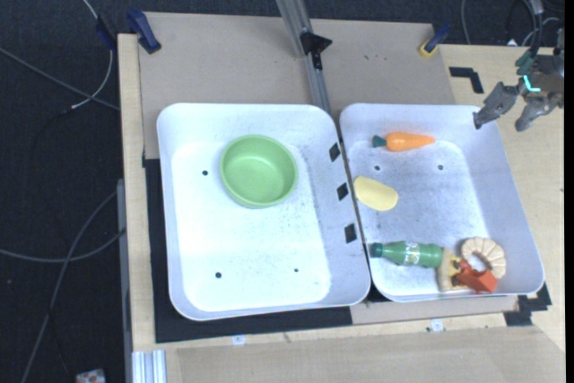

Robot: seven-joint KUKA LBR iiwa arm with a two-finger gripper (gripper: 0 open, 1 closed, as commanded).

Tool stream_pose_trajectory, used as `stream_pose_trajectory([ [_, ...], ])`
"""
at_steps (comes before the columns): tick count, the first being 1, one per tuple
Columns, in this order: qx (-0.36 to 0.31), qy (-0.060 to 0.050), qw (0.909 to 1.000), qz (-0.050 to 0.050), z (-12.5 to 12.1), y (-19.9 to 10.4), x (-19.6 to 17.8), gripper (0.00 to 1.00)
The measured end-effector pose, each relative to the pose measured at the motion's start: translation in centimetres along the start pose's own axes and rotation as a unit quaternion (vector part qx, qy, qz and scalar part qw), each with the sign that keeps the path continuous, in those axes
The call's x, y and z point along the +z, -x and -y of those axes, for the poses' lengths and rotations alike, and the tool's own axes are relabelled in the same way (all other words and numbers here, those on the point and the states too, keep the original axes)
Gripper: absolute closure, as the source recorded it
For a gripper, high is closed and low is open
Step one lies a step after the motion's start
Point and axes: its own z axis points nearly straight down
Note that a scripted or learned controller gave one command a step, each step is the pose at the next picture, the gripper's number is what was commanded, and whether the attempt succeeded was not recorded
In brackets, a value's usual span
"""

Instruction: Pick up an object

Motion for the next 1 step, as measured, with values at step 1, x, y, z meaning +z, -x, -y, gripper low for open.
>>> stream_pose_trajectory([
  [1, 0.000, 0.003, 1.0000, 0.001, -0.08, 0.01, -0.28, 0.00],
])
